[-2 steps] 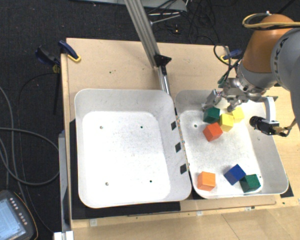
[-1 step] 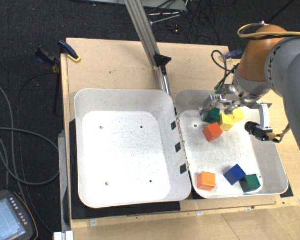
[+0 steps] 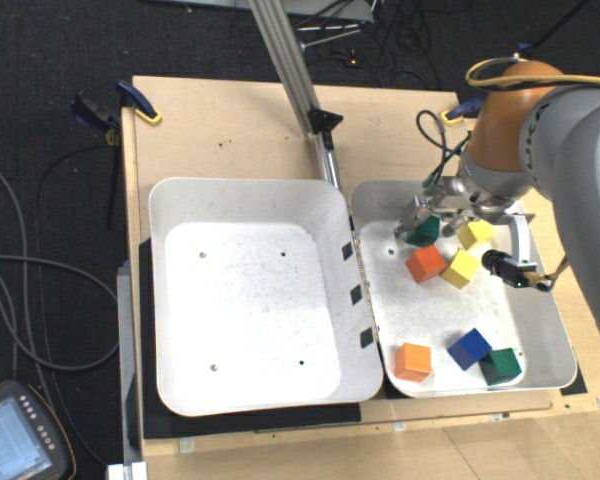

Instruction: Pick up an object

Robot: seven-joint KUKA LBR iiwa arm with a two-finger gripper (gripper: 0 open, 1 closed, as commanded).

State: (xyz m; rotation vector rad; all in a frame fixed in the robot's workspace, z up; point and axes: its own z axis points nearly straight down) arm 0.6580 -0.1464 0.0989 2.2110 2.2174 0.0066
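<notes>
The dark green block (image 3: 423, 231) sits at the far end of the right bin (image 3: 540, 353), crowded by a red block (image 3: 426, 263) and two yellow ones. The gripper (image 3: 432, 213) hovers right over it; whether its jaws are spread I cannot tell. It should drop straight down, avoiding the neighbours.

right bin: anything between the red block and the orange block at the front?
Nothing. In the camera view the stretch of bin floor between the red block and the orange block is bare white. The blue block sits off to the side.

You saw the claw (image 3: 432, 218) low in the right bin (image 3: 545, 343), among green, red and yellow blocks near its far edge.
</notes>
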